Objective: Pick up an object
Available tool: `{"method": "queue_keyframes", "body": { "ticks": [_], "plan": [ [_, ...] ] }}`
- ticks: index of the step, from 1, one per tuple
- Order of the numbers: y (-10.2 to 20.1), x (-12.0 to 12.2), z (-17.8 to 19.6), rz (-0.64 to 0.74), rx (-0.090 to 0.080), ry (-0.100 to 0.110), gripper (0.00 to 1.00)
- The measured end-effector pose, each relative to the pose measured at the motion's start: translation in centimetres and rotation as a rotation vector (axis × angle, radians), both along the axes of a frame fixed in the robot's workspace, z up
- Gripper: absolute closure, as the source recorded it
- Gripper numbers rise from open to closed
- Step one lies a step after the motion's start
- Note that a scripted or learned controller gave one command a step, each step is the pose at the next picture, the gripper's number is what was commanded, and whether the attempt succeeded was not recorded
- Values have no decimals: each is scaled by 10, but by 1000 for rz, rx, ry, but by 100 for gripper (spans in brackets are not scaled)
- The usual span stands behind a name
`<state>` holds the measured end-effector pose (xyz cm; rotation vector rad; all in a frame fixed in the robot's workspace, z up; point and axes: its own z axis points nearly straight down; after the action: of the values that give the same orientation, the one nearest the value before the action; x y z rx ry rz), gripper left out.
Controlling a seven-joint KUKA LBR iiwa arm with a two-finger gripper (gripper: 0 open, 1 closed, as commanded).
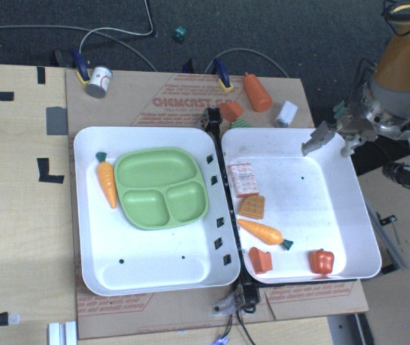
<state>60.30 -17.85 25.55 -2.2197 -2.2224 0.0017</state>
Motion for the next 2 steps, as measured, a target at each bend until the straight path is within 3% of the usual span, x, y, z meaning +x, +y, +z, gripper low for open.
{"method": "queue_keyframes", "body": {
  "ticks": [1, 2],
  "plan": [
    [53, -62, -83, 1, 2, 3, 0],
    [80, -56, -166, 1, 3, -7, 0]
  ]
}}
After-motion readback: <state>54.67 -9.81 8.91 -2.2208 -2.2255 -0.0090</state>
